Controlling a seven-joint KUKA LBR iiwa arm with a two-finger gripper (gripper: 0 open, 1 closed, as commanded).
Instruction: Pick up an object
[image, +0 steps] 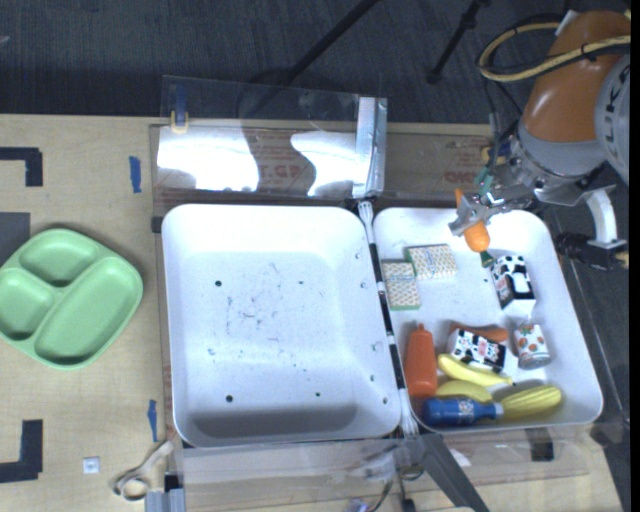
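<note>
Camera view puts your gripper (474, 226) at the far edge of the right bin (575, 300), fingers clamped on 1 small orange object (478, 237). Lift straight up, slowly, and check that the object hangs clear of the rim.

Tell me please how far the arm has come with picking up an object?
Done: the gripper is at the far edge of the right bin, above its contents. In hand: a small orange object appears at its tip, but a firm grasp is unclear. Left: lift it clear. The banana, orange bottle and cow-patterned toy lie in the bin.
</note>
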